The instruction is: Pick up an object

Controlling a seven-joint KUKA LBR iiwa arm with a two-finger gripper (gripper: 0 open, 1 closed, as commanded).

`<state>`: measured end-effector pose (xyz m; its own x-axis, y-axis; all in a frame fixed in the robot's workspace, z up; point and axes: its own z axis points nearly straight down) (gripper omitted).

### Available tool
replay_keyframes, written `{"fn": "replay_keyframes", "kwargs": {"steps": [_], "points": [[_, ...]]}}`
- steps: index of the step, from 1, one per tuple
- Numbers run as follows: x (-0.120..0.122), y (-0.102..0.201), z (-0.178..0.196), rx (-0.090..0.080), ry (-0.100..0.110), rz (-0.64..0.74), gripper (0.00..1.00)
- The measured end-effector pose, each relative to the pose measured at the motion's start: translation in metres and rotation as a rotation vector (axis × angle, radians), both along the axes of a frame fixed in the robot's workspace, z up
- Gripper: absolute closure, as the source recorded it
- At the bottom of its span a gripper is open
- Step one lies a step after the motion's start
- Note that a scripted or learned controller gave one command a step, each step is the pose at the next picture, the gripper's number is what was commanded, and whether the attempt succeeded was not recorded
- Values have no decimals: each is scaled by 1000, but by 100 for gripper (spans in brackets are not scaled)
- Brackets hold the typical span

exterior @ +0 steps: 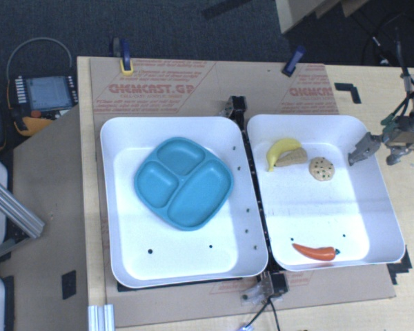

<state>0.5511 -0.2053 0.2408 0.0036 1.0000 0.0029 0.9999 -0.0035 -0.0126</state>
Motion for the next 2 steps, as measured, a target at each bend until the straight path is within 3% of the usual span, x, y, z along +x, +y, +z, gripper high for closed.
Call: {"fn": "replay_keyframes", "kwargs": {"steps": [1, 2], "points": [[3, 1, 7, -3, -13, 4, 0], [11, 2, -52, -1, -7, 4, 0]]}}
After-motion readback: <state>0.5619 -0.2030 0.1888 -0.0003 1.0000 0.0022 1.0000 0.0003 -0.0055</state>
